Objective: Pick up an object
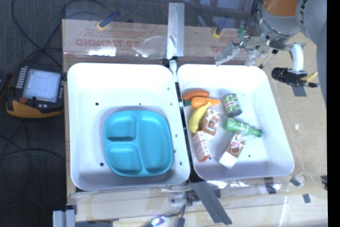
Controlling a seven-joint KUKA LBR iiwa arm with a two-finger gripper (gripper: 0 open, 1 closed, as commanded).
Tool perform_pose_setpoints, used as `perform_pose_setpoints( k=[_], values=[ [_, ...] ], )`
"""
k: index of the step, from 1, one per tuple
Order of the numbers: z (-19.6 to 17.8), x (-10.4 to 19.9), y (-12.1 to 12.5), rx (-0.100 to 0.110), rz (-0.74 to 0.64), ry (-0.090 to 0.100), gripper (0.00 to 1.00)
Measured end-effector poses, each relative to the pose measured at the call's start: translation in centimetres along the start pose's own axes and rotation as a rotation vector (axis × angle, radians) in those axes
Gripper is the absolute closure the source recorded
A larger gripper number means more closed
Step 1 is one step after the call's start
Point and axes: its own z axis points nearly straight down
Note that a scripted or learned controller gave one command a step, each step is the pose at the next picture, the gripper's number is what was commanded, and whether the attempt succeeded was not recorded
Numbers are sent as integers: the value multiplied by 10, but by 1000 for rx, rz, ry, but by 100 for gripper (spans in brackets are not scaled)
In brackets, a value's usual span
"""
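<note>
The right bin [271,114] holds a heap of toy groceries: two orange carrots [195,94], a yellow banana [197,117], a dark green can [231,104], a green bottle [243,128] lying flat, and brown-and-white cartons [211,122] [201,146] [234,148]. My gripper [240,56] hangs over the far rim of this bin, well above and behind the objects. Its two fingers are spread, open, with nothing between them.
A blue divided plate [139,142] lies in the left bin [85,93]. A handheld pendant [36,90] sits on the floor at the left. Cardboard and a metal strip [175,29] lie behind the bins. A black fitting [287,76] sticks out by the right bin's far corner.
</note>
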Motion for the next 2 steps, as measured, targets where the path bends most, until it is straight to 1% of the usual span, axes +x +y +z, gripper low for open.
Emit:
perform_pose_setpoints(
  k=[1, 2],
  values=[
    [142, -42, -74, 4, -57, 0, 0],
    [134, -40, -74, 3, -57, 3, 100]
  ],
)
